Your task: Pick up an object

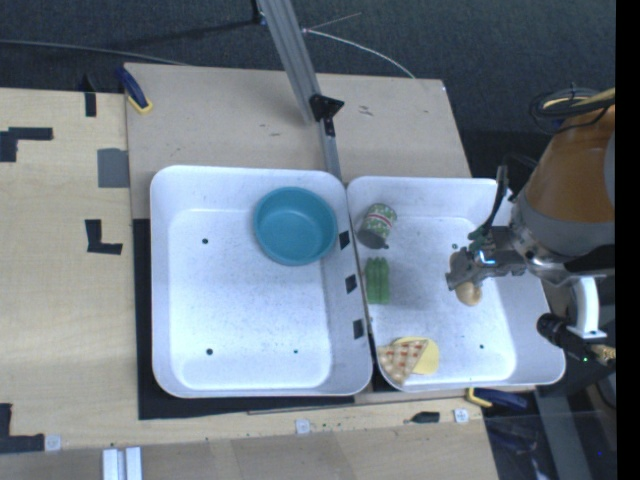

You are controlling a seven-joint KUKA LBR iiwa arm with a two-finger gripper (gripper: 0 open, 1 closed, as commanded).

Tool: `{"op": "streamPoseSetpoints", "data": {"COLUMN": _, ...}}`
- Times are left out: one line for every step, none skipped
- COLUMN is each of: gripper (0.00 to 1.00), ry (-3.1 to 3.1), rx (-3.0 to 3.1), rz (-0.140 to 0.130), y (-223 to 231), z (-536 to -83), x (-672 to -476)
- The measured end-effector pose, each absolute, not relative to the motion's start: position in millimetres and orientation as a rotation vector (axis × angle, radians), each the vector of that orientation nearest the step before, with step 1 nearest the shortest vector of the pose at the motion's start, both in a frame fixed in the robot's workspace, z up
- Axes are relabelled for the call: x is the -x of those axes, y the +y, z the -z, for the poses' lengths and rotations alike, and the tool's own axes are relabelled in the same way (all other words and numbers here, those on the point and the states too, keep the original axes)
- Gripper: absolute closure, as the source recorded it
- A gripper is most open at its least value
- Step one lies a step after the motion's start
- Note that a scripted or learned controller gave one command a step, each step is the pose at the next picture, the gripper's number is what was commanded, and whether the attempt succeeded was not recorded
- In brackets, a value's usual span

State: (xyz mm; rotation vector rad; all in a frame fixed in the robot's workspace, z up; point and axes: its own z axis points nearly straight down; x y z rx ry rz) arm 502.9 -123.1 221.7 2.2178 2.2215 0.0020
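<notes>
The small tan object (468, 292) is my target, I think; it lies toward the right side of the right bin (500, 373), directly beneath the tool (474, 270). Going left to right: a blue bowl (294, 225) sits at the far side of the left bin (240, 378). Along the right bin's left wall I see a grey-green can (377, 224), a green block (378, 279), then a yellow-checked piece (408, 357) at the near corner. The tool hangs over the tan object, apparently touching it; whether it is clenched or released I cannot tell. I judge we're at the grasp step; next calls for a confirmed closure, then a straight lift.
</notes>
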Motion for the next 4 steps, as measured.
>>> {"op": "streamPoseSetpoints", "data": {"gripper": 1.00, "ry": 2.230, "rx": -2.216, "rz": 0.001, "y": -73, "z": -212, "x": -518.4}}
{"op": "streamPoseSetpoints", "data": {"gripper": 1.00, "ry": 2.230, "rx": -2.216, "rz": 0.001, "y": -24, "z": -221, "x": -531.8}}
{"op": "streamPoseSetpoints", "data": {"gripper": 1.00, "ry": 2.230, "rx": -2.215, "rz": -0.001, "y": 25, "z": -232, "x": -550.6}}
{"op": "streamPoseSetpoints", "data": {"gripper": 1.00, "ry": 2.231, "rx": -2.214, "rz": -0.001, "y": 81, "z": -231, "x": -581.9}}
